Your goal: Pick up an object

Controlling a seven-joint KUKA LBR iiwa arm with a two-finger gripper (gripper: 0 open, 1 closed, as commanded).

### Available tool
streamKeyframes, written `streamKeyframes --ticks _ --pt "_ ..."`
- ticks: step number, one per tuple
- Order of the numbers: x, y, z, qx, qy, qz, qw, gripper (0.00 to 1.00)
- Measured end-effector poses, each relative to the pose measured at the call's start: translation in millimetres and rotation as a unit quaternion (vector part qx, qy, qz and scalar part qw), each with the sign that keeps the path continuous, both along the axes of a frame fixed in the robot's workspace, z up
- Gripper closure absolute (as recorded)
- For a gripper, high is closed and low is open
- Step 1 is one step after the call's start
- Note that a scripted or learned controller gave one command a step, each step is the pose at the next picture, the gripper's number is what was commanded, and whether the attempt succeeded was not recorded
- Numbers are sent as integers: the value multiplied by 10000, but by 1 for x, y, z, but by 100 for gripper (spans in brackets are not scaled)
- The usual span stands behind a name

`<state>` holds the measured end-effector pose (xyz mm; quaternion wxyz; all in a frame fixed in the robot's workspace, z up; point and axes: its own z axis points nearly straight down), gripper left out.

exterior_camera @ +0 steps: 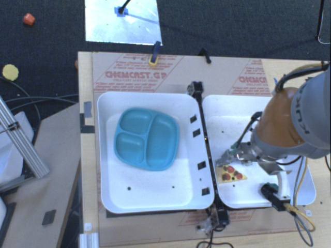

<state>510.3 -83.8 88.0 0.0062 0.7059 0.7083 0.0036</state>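
Note:
A small yellow pizza-slice toy with red spots (231, 174) lies flat near the front left corner of the right bin (227, 118). My gripper (229, 157) hangs low over that bin, just behind the toy and close to it. Nothing is visibly gripped, and the toy rests on the bin floor. The grey arm with its orange band reaches in from the right and covers much of the right bin's far side.
A teal divided plate (146, 138) lies in the left bin (106, 154), toward its back. A black divider strip (202, 138) runs between the two bins. The bins sit on a cardboard sheet (134, 71).

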Motion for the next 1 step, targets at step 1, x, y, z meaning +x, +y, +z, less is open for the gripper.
streamKeyframes --ticks 1 --pt "-21 -5 179 6 -9 1 10000 0"
